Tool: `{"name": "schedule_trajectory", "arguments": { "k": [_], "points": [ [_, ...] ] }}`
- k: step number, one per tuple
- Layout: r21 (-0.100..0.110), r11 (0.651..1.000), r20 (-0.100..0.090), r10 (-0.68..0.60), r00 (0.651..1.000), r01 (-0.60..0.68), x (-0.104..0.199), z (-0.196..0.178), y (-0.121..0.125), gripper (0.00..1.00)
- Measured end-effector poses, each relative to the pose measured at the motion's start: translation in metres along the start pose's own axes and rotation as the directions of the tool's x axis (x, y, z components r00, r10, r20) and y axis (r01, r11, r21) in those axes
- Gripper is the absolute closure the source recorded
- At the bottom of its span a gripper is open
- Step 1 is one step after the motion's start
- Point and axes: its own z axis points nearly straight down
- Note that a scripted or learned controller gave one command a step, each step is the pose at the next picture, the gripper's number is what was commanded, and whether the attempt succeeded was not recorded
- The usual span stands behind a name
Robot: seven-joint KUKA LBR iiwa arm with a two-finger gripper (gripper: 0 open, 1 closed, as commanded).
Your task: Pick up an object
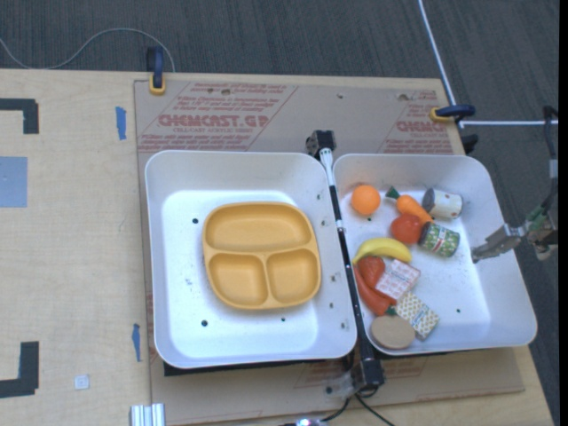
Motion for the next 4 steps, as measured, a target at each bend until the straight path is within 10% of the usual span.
{"name": "schedule_trajectory", "arguments": {
  "k": [1, 2, 3, 4],
  "points": [
    [-0.002, 1.0, 0.001, 0.0, 1.0, 0.0, 0.037, 0.131, -0.003, 0.0],
    [-0.009, 1.0, 0.004, 0.001, 1.0, -0.001, 0.101, 0.138, -0.001, 0.0],
    [-0.024, 1.0, 0.02, 0.007, 1.0, -0.007, 0.094, 0.125, 0.002, 1.0],
    [-0.002, 1.0, -0.001, -0.001, 1.0, 0.001, 0.168, 0.041, 0.021, 1.0]
  ]
}}
